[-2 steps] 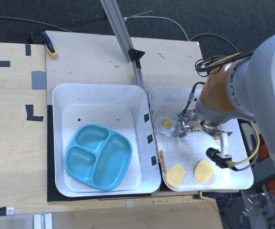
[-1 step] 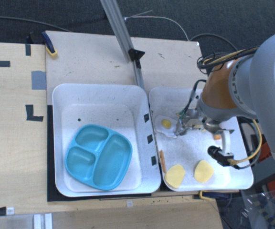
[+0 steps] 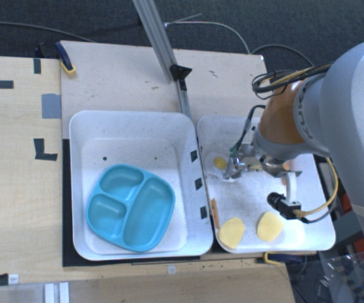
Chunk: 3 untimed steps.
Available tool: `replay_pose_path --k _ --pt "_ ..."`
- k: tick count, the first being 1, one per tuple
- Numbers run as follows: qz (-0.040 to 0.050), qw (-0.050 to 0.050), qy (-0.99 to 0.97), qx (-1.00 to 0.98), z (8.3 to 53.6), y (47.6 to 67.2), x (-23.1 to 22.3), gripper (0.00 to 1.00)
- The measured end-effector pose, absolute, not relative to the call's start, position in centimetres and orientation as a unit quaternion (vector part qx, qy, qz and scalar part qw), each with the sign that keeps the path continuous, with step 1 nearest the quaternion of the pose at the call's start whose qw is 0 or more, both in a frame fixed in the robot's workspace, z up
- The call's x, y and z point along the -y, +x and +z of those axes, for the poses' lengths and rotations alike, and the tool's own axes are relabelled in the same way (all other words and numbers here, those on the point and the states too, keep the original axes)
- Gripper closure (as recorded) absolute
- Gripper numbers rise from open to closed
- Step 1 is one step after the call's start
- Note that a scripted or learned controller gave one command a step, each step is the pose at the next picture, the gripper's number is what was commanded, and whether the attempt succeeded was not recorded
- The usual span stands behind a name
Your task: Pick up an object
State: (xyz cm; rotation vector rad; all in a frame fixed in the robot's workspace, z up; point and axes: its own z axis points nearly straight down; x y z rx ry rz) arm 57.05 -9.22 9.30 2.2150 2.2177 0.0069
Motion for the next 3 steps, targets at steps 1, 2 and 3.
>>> replay_pose_path --k 1,2,3 --pt "0.0024 0.002 0.705 -0.709 19.3 56.0 5.7 1.00" --pt "-0.0016 -0.003 0.706 -0.708 18.8 51.0 1.7 1.00" --pt "-0.0001 -0.001 0.704 -0.710 18.8 52.6 -3.9 1.00"
